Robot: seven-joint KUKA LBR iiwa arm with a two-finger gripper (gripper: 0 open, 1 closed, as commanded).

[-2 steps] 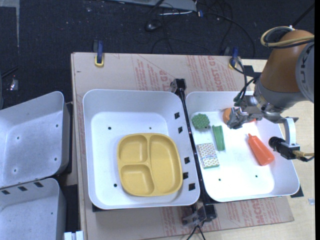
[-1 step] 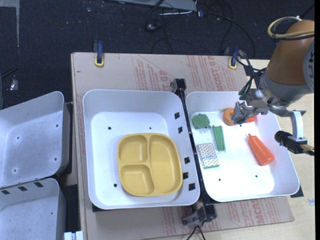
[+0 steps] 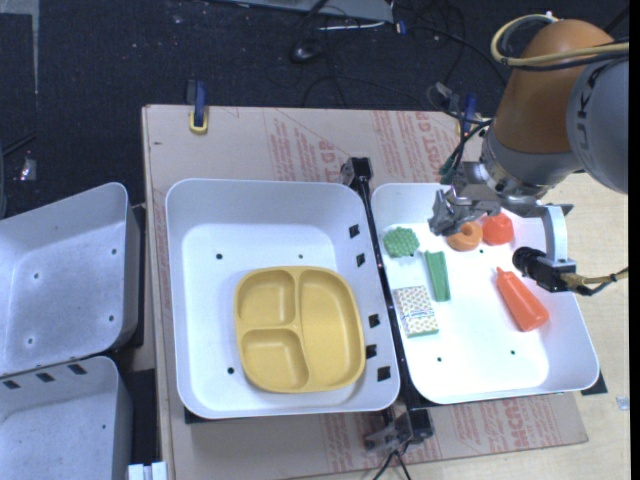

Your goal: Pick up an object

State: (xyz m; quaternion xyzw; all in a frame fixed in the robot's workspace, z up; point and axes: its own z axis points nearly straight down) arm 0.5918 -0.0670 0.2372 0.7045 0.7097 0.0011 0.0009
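Two white bins sit side by side on the bench [image 3: 250,133]. The left bin [image 3: 190,268] holds one yellow divided plate [image 3: 298,328] with three compartments, lying flat toward the front of the bin.

The right bin [image 3: 480,353] holds six loose items:
- small orange round piece [image 3: 464,238], at the back of the bin
- red-orange piece [image 3: 498,230], just beside it on the arm's side, looks to be touching it
- orange bottle-shaped item [image 3: 522,300], lying on its side, narrow end toward the back, well apart from the green items
- green bar [image 3: 437,275], lying flat mid-bin
- green textured piece [image 3: 401,241], near the wall shared with the left bin
- patterned flat packet [image 3: 416,310], in front of the green bar and near the shared wall

The tool [image 3: 452,216] is low over the back of the right bin, right at the small orange round piece, overlapping its upper left edge in this view. I can't tell whether the tool is open or closed; the wrist blocks it. Nothing is visibly gripped. The small orange round piece looks to be resting on the bin floor.

The arm comes in from the right, its orange band [image 3: 545,78] above the wrist.
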